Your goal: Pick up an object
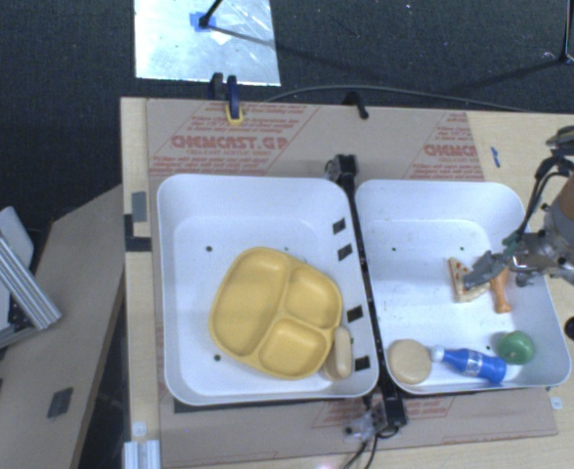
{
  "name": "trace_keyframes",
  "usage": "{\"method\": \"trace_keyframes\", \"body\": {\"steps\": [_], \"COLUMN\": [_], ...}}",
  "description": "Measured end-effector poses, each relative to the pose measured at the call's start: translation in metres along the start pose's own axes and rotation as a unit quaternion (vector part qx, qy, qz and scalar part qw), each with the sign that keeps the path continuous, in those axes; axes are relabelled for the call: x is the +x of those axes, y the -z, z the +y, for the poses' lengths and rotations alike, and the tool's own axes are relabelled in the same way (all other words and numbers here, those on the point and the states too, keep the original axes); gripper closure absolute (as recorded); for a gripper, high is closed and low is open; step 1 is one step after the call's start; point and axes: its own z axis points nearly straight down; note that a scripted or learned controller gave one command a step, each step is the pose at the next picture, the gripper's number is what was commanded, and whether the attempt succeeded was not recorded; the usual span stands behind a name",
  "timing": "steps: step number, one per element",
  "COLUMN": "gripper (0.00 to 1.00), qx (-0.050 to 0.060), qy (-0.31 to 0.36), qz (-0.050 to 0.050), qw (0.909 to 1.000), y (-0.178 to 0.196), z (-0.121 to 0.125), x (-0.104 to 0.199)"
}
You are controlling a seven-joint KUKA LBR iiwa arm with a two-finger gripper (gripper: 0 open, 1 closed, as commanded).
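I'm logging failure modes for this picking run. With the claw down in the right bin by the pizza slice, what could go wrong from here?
1. The claw sits over the edge of the pizza slice, which lies flat; it may slip off or just push it.
2. The orange stick lies right beside the slice and could be dragged along.
3. Both lie near the right bin's far side, so a shove may wedge them against its wall.

You've got the gripper (484,270) in the right bin (433,203), over pizza slice (462,279); yellow tray (275,311) in left bin (257,198).
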Motion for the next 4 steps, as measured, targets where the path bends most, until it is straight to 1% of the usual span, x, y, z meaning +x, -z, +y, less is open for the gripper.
{"method": "trace_keyframes", "body": {"steps": [1,2,3,4], "gripper": [0.0,1.0,1.0,1.0], "qx": [0.001,-0.003,-0.004,-0.005], "qy": [0.0,0.0,0.001,0.002], "qz": [0.0,-0.001,-0.001,-0.002], "qw": [1.0,1.0,1.0,1.0], "y": [-0.061,-0.047,0.01,0.061], "z": [0.0,0.002,-0.006,-0.004], "x": [-0.006,-0.006,-0.005,-0.006]}}
